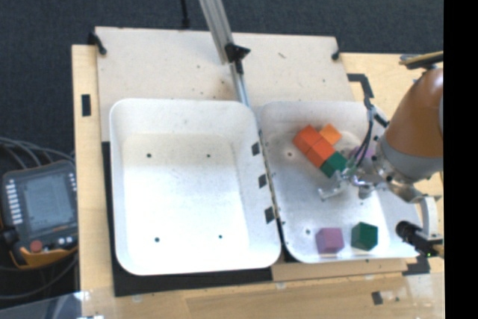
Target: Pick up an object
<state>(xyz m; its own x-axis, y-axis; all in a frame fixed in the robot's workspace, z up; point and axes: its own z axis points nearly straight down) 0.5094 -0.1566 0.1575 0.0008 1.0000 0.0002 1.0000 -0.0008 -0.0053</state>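
The right bin point(299, 235) holds an orange block point(312, 143) with a smaller yellow-orange block point(330, 134) beside it and a green block point(334, 163) touching its lower right end. Near the bin's front edge sit a purple cube point(329, 240) and a dark green cube point(364, 235). My gripper point(345, 184) hangs low over the middle of the right bin, just below and right of the green block. Its metal fingers point(329, 192) point left. Nothing shows between them.
The left bin point(119, 160) lies beside the right one. A slanted aluminium pole point(211, 4) rises from the back between the bins. A teach pendant point(41, 209) sits off the bench at left. The arm's orange band point(418, 123) fills the right side.
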